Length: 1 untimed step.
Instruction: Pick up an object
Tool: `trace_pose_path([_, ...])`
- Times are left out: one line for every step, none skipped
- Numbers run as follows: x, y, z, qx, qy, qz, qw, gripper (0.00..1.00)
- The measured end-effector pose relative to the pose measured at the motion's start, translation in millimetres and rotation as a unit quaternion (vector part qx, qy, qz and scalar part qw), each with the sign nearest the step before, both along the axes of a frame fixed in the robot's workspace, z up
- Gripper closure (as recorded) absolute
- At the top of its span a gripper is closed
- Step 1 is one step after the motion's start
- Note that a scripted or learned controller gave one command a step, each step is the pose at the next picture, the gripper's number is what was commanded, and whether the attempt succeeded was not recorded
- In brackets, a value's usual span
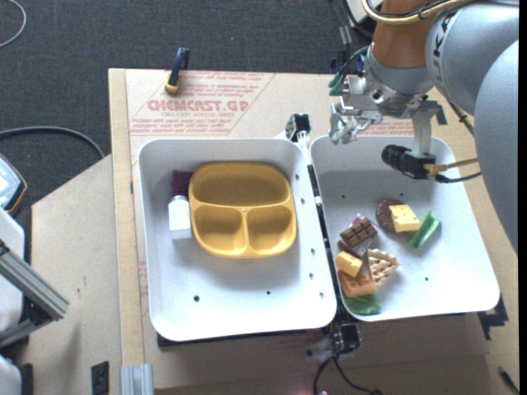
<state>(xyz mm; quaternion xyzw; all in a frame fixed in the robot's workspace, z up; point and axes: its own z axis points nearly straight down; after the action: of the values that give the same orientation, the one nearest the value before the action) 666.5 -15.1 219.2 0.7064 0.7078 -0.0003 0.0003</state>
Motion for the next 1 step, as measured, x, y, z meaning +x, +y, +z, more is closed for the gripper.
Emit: trace_pose_path([3.1, 2.1, 7.4, 0.0, -0.002, -0.001, 1.0, 1.0])
